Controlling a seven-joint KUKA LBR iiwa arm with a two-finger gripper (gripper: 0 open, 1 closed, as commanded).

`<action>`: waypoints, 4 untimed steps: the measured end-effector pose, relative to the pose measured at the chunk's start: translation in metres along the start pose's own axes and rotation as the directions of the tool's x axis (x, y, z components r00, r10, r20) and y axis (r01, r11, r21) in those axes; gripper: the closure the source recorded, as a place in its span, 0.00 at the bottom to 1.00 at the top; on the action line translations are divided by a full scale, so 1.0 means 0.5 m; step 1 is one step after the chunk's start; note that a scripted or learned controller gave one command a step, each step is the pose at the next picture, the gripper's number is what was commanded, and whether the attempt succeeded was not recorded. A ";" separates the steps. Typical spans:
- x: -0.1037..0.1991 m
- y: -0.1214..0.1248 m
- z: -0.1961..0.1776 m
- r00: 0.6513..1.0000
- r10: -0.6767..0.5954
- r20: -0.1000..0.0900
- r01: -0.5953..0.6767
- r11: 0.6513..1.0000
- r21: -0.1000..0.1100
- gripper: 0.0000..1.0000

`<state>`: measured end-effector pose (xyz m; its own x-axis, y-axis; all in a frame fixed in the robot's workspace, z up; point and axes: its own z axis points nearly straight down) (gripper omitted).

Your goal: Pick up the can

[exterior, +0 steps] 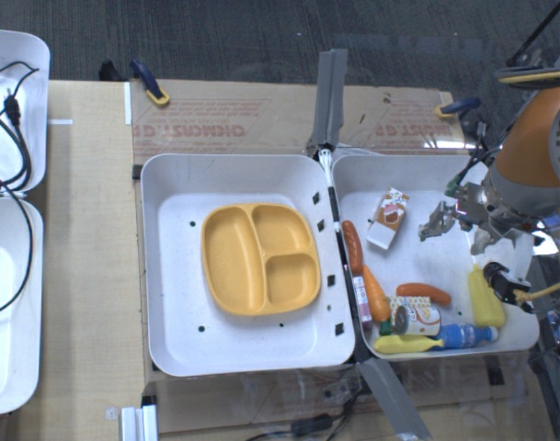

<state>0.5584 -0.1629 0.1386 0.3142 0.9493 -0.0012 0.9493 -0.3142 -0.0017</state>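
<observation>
Your small cylindrical can [416,319] sits hemmed by an orange sausage [423,292] at 12, carrot [375,294] at 9, banana [407,344] at 6, while the gripper [442,220] hovers at 1, fingers spread, holding nothing.

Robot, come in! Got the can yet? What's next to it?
End effector above right bin, nothing held. Can on its side near front wall. Sausage, carrot, bottle crowd it.

Gripper [438,223] hangs over bare floor of the right bin [427,177]; open room directly below the jaws and toward bin's far wall. Left of jaws: small carton [388,219], close by. Nearer the camera, the can [416,319] is hemmed in w/ sausage [423,292] above, carrot [375,292] on left, banana [406,344] and bottle [465,336] in front, yellow object [485,301] to right.
</observation>
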 end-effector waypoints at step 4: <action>-0.005 0.214 0.027 0.989 0.145 0.003 -0.145 0.989 -0.001 1.00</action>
<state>0.6593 -0.1988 0.1247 0.4482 0.8939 -0.0044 0.8939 -0.4482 -0.0003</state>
